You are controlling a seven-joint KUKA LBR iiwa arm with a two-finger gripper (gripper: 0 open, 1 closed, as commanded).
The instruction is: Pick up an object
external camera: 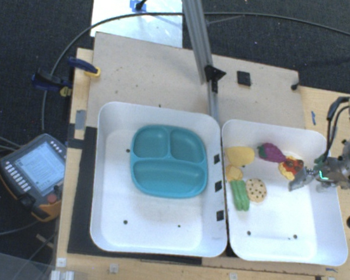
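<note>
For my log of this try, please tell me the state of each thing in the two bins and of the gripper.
Teal plate: flat in left bin, compartments bare.
Yellow toy: lying free.
Purple toy: lying free.
Green toy: lying free.
Cookie: flat, beside green toy.
Gripper: low over right bin; grip unclear.

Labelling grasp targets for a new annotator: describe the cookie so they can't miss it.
Look in the right-hand white bin, the one without the teal divided plate. A cluster of toy food sits in its upper left part; the cookie is at the cluster's lower edge, just right of the green vegetable. It is the only flat tan disc with dark specks.
</note>
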